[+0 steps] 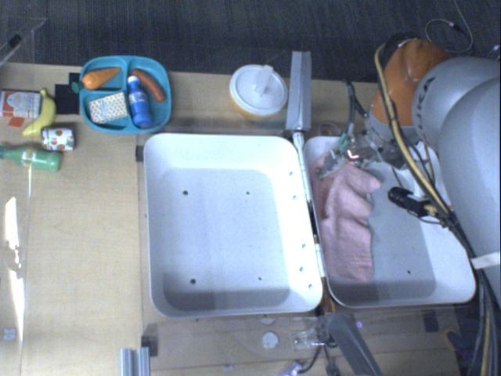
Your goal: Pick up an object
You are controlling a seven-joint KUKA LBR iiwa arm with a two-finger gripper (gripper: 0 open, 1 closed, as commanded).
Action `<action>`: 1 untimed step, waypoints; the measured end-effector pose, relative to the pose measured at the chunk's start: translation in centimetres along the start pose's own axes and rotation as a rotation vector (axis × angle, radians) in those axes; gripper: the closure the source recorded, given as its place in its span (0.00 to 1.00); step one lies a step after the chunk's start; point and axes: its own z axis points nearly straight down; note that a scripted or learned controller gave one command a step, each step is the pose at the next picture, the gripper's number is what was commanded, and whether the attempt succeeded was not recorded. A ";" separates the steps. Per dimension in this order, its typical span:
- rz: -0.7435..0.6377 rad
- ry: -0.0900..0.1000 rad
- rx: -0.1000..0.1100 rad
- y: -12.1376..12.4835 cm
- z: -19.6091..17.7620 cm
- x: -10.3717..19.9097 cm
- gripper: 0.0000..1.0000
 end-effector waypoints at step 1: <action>-0.052 -0.001 0.001 0.0 -2.5 0.3 0.00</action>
